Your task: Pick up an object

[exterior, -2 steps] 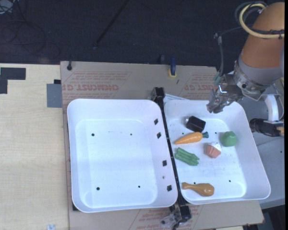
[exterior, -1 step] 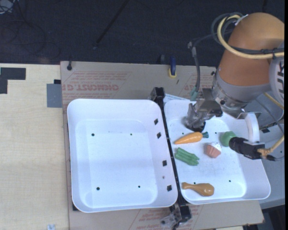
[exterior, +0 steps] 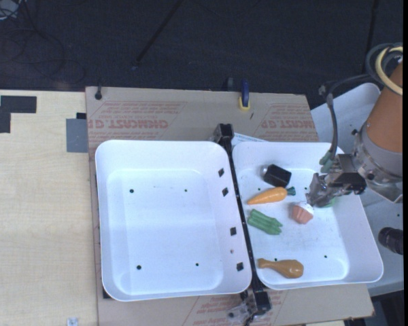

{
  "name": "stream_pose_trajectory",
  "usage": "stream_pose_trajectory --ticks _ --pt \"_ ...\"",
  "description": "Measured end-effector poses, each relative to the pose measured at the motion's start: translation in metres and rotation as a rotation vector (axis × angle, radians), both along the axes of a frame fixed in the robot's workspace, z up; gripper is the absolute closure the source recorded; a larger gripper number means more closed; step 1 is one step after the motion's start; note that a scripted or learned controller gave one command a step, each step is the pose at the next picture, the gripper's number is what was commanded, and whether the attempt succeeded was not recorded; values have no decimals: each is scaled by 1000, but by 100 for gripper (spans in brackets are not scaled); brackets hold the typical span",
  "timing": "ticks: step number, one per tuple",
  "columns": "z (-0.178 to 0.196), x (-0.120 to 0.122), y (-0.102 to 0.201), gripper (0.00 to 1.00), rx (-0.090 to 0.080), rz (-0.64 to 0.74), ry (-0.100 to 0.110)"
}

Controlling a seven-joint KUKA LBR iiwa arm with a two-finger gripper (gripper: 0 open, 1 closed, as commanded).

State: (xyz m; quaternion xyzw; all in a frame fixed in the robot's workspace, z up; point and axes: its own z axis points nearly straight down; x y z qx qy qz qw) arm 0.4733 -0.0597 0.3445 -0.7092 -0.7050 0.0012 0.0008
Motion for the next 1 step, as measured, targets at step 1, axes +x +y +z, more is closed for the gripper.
stream_pose_trajectory --ticks 1 --pt "66 80 114 100 3 18 -11"
